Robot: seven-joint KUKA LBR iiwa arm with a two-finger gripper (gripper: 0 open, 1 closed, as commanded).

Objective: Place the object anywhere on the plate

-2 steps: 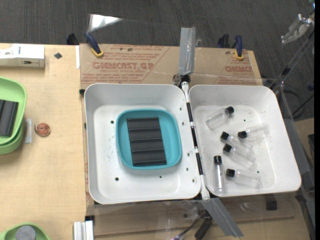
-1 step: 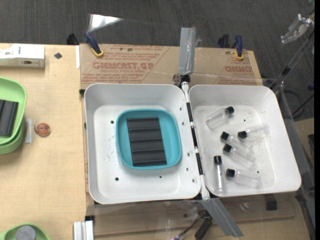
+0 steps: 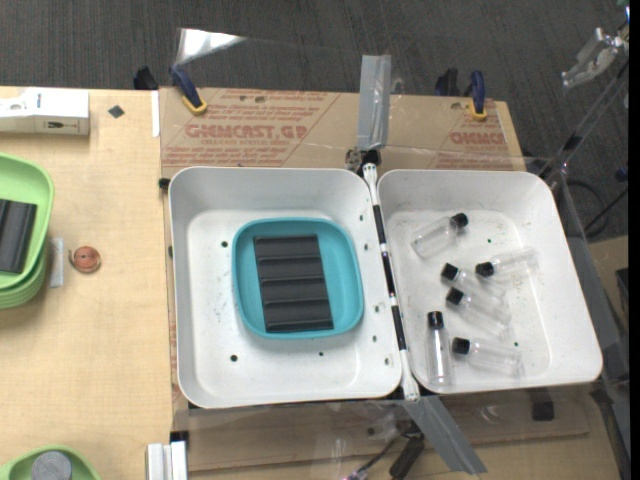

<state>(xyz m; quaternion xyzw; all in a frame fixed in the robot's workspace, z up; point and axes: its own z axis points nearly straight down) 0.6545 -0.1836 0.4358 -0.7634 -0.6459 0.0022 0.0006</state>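
A teal plate lies in the left white bin and carries a dark ribbed block at its middle. In the right white bin lie several clear vials with black caps: one at the upper left, one at the right, one upright in the picture at the lower left, one at the bottom.
Cardboard backs the bins, held by clamps. On the wooden bench at left sit a green tray, a small round red piece and a white box. A stand rises at the upper right.
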